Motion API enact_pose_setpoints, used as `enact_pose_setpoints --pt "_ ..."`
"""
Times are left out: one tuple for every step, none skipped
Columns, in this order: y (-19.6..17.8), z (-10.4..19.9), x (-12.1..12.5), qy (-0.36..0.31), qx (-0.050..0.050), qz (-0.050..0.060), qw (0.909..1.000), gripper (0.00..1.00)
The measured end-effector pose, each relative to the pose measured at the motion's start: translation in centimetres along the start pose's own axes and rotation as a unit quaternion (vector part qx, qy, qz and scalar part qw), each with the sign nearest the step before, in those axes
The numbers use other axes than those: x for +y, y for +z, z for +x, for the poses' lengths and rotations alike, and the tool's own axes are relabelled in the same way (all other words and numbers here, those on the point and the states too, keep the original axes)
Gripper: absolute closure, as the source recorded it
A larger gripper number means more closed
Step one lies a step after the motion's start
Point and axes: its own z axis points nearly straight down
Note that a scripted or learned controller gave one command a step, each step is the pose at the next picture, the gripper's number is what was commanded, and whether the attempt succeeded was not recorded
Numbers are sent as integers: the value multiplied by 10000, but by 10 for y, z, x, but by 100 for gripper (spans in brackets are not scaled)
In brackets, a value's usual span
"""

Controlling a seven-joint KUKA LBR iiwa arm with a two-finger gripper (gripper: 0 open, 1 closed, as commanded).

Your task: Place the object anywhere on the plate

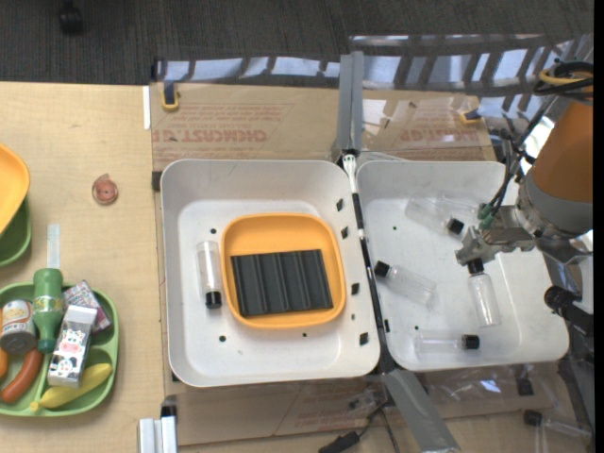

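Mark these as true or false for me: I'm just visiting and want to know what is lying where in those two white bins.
1. The yellow plate sits in the left bin. True.
2. The plate is bare. False: a dark ribbed block lies on it.
3. A clear vial lies in the left bin beside the plate. True.
4. The right bin holds just one vial. False: several clear vials with black caps are scattered there, such as one near the front.
5. The gripper is over the right bin. True.
6. A vial already rests on the plate. False: the nearest one lies on the bin floor to the plate's left.
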Motion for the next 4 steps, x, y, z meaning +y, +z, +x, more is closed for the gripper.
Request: enact_pose_setpoints --pt "-15 17 79 -666 -5 11 9978 100" --pt "9 21 142 -1322 -12 -2 9912 100" --pt "-3 42 151 -1898 -13 -3 9818 100" --pt "-3 71 152 -3098 -4 3 9508 100"
